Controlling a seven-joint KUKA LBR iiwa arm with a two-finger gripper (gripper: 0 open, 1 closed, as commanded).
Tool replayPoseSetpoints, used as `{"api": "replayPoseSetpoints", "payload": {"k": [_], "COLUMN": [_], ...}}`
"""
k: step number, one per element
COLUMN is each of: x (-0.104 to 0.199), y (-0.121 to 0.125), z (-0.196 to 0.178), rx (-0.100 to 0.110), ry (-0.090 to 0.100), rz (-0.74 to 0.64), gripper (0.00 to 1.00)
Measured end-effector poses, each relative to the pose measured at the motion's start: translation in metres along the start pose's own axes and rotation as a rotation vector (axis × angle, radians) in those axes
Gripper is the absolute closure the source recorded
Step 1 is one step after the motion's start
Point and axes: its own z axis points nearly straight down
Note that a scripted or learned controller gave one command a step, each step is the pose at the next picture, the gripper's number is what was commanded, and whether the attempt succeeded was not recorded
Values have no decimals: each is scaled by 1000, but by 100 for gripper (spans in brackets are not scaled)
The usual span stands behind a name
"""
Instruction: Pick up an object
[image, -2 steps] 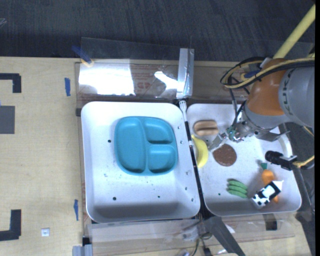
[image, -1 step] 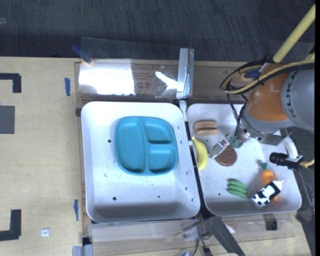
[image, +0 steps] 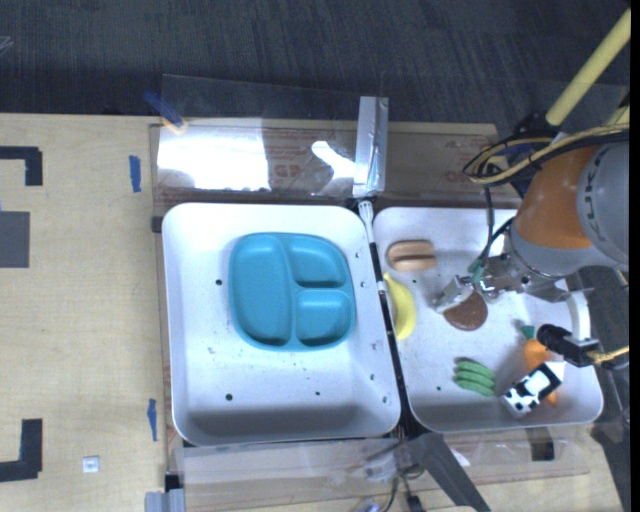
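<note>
Over right bin, claw just beside brown disc

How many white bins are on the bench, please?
2: the left bin holding a blue tray; the right bin beside it holding a banana and other items. None seems hidden.

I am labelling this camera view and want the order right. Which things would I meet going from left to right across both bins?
blue divided plastic tray → yellow banana-shaped toy → green ridged toy → black-and-white blocky toy. The other pieces overlap these sideways, so I leave them out.
</note>
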Motion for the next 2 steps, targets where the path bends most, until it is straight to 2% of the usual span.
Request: {"api": "replayPoseSetpoints", "payload": {"k": [1, 2], "x": [0, 50], "y": [1, 96], "z": [-11, -103], "rx": [-4, -7], "ry": [-2, 0], "rz": [-1, 19], "gripper": [100, 100]}}
